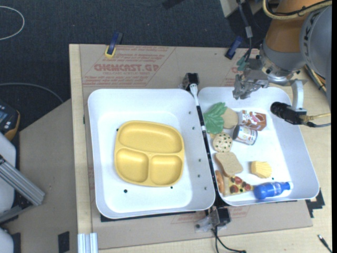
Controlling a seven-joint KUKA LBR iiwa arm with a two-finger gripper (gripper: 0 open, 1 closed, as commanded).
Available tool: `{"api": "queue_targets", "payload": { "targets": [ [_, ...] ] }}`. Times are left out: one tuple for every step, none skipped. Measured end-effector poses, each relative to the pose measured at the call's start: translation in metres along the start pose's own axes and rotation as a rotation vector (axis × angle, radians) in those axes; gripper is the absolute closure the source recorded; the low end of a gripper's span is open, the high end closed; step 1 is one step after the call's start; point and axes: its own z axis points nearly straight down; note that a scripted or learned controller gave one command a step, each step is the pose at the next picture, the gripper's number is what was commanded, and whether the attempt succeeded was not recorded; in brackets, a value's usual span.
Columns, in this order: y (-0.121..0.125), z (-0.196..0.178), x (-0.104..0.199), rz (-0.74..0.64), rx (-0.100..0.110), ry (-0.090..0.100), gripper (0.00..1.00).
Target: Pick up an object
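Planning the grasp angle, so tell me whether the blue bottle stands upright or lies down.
Lying down. The blue bottle rests on its side near the front edge of the right bin, its white cap pointing right.

Grey arm (321,30) with orange band (295,15); dark metal fingers (243,88), seemingly cabled.

glossy plastic tray (149,153); shiny can (245,135) — metal
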Motion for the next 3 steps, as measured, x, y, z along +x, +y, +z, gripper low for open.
{"api": "queue_targets", "payload": {
  "targets": [
    [-0.005, -0.013, 0.004, 0.002, 0.001, 0.000, 1.00],
    [0.001, 0.002, 0.004, 0.001, 0.007, 0.001, 1.00],
    [-0.005, -0.006, 0.011, 0.002, 0.007, 0.002, 1.00]
  ]
}}
